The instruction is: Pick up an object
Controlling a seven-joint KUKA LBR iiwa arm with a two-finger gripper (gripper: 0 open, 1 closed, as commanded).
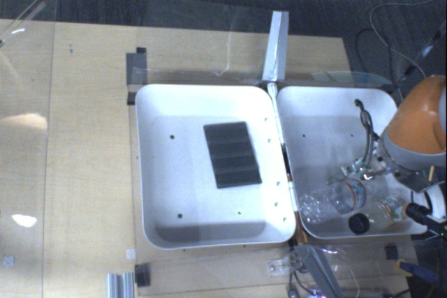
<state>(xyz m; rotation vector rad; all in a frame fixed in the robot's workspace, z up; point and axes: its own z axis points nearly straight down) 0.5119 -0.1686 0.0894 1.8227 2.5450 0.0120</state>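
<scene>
**White bins, nothing lifted yet: the pick is still ahead**

Pale wood makes up the tabletop [77,171], and its left half carries nothing but glare from a clear sheet. Moving right, the left bin [157,220] sits near the tabletop's middle and holds a single dark ribbed slab [232,154], lying flat and slightly askew, well apart from all four walls. That slab has open floor on every side, so it would be the easier thing to come down on.

A raised rim divides the two bins. The right bin [307,115], close to the tabletop's right edge, has its clutter packed into the near corner: a clear plastic cup [347,196] on its side, crinkled clear wrapping [312,206] just beside it towards the dividing rim, a small black cap [358,223] by the near wall, and another clear piece [388,210] further right. These lie touching or nearly so, and their transparency makes their outlines hard to read.

The arm [421,125], with its orange band, reaches in over the right bin's right wall. The claw [363,171] hangs just above the cup, amid a tangle of wires; I cannot tell how it is set, and nothing is visibly between its tips.

As I judge it, no object has been picked; the whole grasp and lift remain. Room is tight here: near wall, right wall and neighbouring items all crowd the cup, while the bin's far half is bare.
</scene>
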